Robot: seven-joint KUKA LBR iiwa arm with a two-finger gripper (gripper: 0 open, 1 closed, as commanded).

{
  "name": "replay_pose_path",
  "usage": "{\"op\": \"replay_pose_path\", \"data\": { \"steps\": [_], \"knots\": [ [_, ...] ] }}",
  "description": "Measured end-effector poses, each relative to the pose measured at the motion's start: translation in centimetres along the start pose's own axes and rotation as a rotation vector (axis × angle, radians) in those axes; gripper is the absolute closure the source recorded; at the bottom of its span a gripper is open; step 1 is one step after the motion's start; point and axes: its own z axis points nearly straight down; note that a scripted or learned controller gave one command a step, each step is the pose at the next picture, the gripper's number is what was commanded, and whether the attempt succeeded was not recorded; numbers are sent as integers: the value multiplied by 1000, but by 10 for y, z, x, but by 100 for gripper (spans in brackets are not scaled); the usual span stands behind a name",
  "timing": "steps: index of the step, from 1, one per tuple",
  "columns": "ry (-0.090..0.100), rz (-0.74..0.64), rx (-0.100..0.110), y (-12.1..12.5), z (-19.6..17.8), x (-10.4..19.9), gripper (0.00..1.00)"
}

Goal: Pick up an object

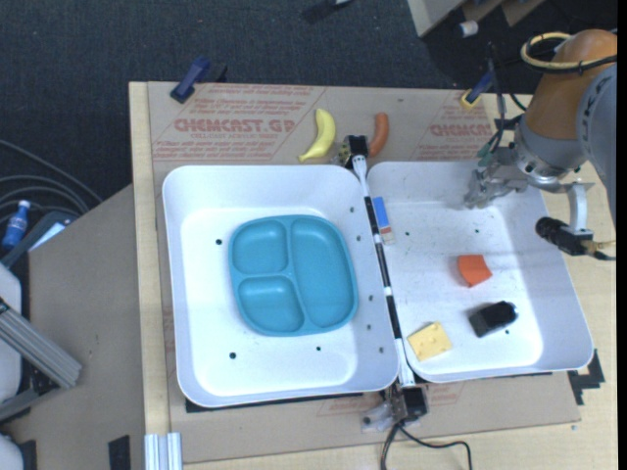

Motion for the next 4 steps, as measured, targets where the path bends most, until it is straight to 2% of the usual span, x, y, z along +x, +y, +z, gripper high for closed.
{"op": "replay_pose_path", "data": {
  "steps": [1,2,4],
  "knots": [
    [0,0,1,0,0,0,0],
    [4,-1,8,-1,11,37,0],
    [4,-1,8,-1,11,53,0]
  ]
}}
